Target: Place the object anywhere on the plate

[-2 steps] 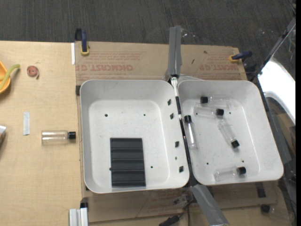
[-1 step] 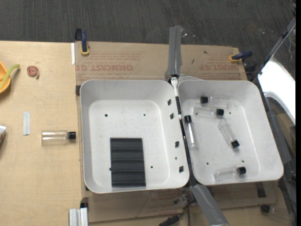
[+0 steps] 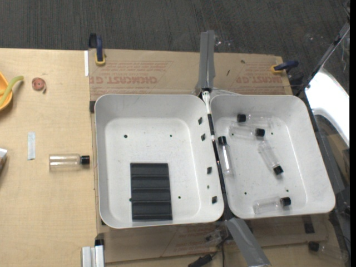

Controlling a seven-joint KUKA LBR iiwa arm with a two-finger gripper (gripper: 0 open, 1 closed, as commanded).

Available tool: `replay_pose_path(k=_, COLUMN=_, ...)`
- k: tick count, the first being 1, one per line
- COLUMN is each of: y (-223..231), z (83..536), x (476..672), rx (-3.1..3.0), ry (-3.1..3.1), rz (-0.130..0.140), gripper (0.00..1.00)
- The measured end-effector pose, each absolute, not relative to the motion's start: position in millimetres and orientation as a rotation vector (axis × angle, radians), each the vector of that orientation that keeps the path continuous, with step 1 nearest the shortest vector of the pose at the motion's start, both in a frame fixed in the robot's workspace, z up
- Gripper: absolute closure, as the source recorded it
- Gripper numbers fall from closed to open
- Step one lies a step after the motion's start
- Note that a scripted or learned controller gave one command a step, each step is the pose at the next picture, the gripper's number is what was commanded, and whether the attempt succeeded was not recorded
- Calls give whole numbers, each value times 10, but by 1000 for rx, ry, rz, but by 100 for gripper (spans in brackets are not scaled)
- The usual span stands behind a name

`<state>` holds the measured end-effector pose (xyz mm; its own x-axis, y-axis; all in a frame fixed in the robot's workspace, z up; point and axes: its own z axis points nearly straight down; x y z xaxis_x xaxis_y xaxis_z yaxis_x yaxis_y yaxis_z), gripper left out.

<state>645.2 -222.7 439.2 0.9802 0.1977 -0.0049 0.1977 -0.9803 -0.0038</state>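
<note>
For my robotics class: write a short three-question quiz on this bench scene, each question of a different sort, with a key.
1. True or false: the black ribbed rectangular plate lies in the right white plastic bin.
2. Which bin holds the clear plastic vials with black caps? A) left B) right C) neither
3. Fill in: one more clear black-capped vial lies outside the bins on the ____ bench top.

Key
1. False; it lies in the left white bin.
2. B
3. wooden

Orange bowl (image 3: 3, 93) cut off at left edge; clear vials (image 3: 271, 160) hard to resolve.
</note>
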Motion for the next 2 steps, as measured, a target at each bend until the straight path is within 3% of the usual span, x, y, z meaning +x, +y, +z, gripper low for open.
replay_pose_path(k=2, y=-2220, z=4389, x=6529, rx=-3123, ry=-319, rz=8, gripper=0)
